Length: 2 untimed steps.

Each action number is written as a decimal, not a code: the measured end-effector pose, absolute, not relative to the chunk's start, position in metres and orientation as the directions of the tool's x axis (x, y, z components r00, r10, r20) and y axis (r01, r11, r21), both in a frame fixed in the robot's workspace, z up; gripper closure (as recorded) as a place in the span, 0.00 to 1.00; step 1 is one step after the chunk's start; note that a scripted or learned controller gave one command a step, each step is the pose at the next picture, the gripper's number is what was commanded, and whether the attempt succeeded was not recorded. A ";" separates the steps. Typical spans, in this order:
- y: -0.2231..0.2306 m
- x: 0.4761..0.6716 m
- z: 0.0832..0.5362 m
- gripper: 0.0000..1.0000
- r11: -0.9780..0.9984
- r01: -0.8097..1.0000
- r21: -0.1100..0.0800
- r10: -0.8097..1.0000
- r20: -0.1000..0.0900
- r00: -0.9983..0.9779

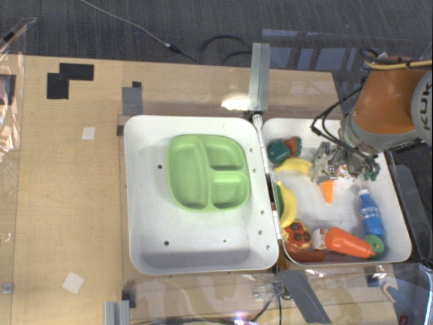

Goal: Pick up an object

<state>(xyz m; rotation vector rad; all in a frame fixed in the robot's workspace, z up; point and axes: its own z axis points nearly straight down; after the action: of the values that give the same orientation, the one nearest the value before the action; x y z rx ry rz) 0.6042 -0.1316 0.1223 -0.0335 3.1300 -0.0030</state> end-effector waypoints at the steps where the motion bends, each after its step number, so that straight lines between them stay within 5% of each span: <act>1: -0.144 0.506 0.091 1.00 0.979 -0.203 -0.006 -0.203 -0.017 -0.979; 2: -0.144 0.509 0.093 0.00 0.979 -0.204 -0.010 -0.205 -0.028 -0.978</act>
<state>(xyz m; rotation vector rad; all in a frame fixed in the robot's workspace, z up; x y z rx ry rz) 0.5092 -0.1437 0.0927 -0.3201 3.0960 -0.0112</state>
